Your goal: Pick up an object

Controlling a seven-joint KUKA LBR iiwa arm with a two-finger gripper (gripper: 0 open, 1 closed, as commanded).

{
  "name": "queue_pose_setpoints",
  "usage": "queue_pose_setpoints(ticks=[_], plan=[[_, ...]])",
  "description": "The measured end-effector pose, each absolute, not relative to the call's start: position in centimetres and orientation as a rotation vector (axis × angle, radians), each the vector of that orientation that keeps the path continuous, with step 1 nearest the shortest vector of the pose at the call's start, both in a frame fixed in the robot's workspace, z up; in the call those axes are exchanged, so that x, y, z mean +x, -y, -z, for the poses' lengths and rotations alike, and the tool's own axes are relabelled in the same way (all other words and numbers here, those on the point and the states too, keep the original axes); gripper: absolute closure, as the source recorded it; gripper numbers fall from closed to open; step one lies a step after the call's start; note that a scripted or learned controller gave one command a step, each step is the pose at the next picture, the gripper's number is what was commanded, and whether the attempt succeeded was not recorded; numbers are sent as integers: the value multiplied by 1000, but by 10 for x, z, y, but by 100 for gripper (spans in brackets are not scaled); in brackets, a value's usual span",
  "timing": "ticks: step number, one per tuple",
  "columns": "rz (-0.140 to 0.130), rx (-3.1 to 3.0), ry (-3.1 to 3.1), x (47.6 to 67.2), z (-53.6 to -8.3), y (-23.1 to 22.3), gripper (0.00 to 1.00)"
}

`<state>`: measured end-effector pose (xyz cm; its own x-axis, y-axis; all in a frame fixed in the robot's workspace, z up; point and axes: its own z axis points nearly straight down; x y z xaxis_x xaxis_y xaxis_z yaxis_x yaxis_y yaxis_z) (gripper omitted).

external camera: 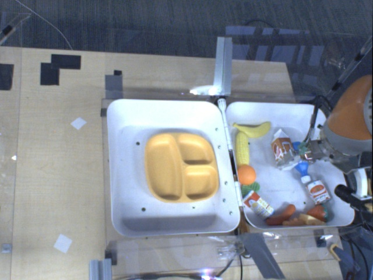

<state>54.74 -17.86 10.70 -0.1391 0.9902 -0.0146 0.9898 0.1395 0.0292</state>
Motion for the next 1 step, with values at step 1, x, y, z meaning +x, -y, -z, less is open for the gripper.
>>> queue_pose_setpoints(ticks=[1], plan=[[-12,2288,-2141,555,-218,124,100]])
